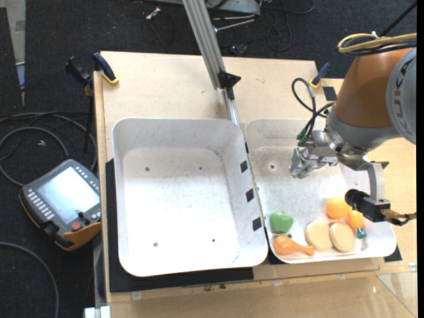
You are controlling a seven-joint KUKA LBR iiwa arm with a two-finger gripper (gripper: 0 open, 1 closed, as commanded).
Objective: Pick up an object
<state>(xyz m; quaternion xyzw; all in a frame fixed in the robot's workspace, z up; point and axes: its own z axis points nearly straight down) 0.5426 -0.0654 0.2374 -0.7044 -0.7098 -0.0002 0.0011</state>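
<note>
Several toys [319,234] below pincer [301,167]

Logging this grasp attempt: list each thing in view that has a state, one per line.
tool: above the right bin's upper floor, holding nothing visible
green toy: resting in the right bin by the divider
orange drumstick-shaped toy: lying flat at the near rim
two tan rounds: lying side by side, touching
orange ball: resting beside the tan rounds
right bin: holding all the toys
</note>
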